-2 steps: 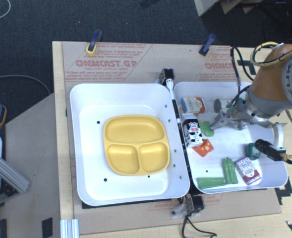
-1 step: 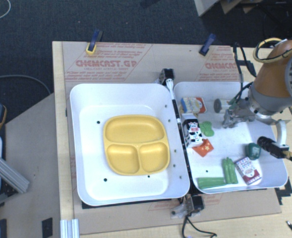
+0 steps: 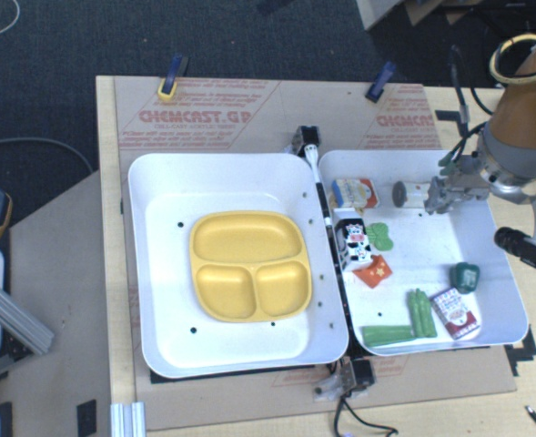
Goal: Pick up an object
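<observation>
White right bin (image 3: 486, 244) holds everything you can pick; the left bin (image 3: 158, 244) carries just a yellow divided tray (image 3: 249, 264).

Your claw (image 3: 442, 194) sits at the upper right of the right bin, at the end of the grey arm (image 3: 513, 144) coming in from the right. I can't tell how it's set or whether it has anything — the view is too small and blurred there. A small grey cylinder (image 3: 399, 193) lies just left of it, and a pale strip seems to run between the two; whether they touch, I can't say.

Where the candidates lie from the claw:
- Grey cylinder — just to the left, nearest by far.
- Orange-and-white packet (image 3: 354, 192) — further left, near the wall between the bins.
- Black-and-white carton (image 3: 353, 242), with a green piece (image 3: 379, 238) and a red piece (image 3: 373, 270) beside it — down and left.
- Dark green block (image 3: 466, 277) — below the claw, toward the near side.
- Red-and-white box (image 3: 455, 313) and green sticks (image 3: 404, 321) — near edge, well apart from the claw.

My read: the cylinder is the shortest move, a small shift left. The green sticks lie at different angles, one roughly along the near wall — you'd need to turn the wrist for those.
</observation>
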Action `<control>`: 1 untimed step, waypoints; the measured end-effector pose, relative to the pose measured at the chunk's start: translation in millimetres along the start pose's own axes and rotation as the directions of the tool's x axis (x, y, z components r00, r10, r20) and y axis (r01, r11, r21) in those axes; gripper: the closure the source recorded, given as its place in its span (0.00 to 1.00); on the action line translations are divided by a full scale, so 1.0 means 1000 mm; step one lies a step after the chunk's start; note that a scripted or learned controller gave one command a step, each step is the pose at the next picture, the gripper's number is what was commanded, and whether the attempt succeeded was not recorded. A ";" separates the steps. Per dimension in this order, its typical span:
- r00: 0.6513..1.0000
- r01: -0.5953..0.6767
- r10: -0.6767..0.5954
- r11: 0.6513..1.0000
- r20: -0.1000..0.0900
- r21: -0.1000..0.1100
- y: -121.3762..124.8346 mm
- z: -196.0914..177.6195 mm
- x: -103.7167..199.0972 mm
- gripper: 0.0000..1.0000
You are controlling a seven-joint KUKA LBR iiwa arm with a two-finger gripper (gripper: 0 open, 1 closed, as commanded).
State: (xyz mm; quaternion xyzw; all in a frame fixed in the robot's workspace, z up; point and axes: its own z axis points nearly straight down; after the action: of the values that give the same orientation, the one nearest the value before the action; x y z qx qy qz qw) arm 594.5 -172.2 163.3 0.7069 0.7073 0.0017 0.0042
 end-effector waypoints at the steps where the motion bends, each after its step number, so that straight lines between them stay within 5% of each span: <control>1: 1.000 0.000 0.000 1.000 0.000 0.000 -0.006 -0.061 0.001 1.00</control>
State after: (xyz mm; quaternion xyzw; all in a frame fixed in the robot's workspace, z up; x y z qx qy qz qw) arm 588.0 -170.9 224.0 0.7068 0.7074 0.0018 0.0040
